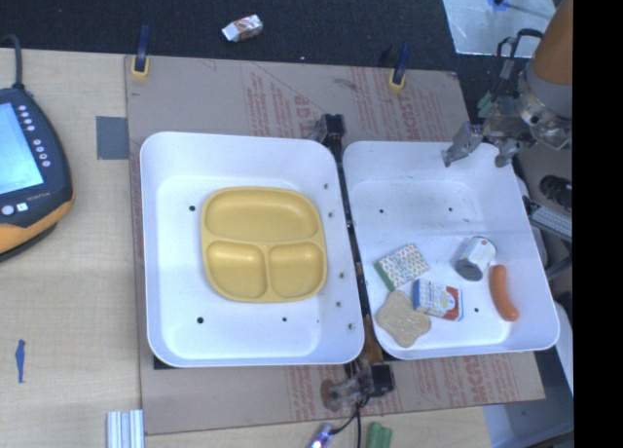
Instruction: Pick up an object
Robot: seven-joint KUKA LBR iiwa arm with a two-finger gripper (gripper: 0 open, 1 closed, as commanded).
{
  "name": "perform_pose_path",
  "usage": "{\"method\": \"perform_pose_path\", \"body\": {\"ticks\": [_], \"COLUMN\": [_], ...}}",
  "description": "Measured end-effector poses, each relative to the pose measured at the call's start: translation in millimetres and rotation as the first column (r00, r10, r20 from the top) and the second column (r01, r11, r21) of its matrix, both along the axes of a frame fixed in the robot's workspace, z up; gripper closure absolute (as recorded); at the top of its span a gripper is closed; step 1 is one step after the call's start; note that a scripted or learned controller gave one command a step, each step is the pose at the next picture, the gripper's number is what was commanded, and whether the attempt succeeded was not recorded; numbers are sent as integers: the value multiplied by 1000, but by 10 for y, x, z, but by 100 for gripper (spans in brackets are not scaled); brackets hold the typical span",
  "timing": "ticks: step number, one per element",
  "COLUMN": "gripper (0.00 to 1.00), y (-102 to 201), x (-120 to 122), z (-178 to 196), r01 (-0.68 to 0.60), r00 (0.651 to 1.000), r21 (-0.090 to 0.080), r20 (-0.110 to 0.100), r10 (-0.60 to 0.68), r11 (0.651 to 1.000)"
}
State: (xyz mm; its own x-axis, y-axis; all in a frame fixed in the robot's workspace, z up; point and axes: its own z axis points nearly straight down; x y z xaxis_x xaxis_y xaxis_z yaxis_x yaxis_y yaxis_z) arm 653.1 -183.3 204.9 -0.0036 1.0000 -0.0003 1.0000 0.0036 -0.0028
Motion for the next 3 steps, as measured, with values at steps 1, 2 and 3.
{"method": "perform_pose_path", "body": {"ticks": [1,2,3], "gripper": [0,0,0], "y": [-287,-285,73], "x": [-531,-970,-568], "z": [-1138,-1132,-1129], "r01": [-1,-2,-3], "r00": [1000,1000,1000], "r21": [0,-1,-1], "r20": [-2,-1,0], "r10": [1,2,3], "r11": [1000,1000,1000]}}
